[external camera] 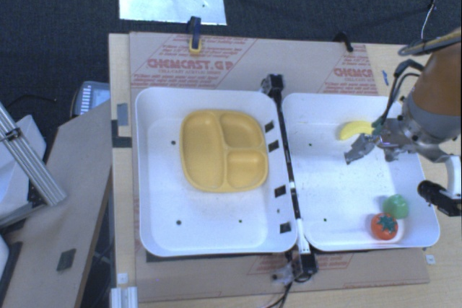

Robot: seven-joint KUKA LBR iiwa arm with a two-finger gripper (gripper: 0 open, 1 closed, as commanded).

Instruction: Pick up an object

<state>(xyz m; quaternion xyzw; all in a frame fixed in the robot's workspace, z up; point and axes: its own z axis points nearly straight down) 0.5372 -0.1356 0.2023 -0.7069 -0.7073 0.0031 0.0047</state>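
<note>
Yellow and curved, the small plastic banana [355, 130] is lying in the upper part of the right-hand shallow white bin [339, 227], right of centre in the frame, and it is the object I am closing in on. I am hanging my pincer [361, 150] just below and beside it, close to the bin floor, with the grey fingers [356, 152] spreading apart and nothing between them.

What I am worrying about, as a judgement: the banana is sitting at the edge of my reach line rather than squarely between the fingers, so if I am closing from here I could be pinching air, or one finger could be nudging the smooth fruit sideways toward the bin's upper wall. Its rounded skin could also be squirting out as the fingers are meeting.

Lower right in the frame, a small green round toy [395, 205] and an orange-red round toy with a green top [385, 226] are resting just beside each other, well apart from my pincer. The yellow divided plastic tray [223, 151] is occupying the left-hand white bin [159, 227] on the surface, out of my way.
</note>
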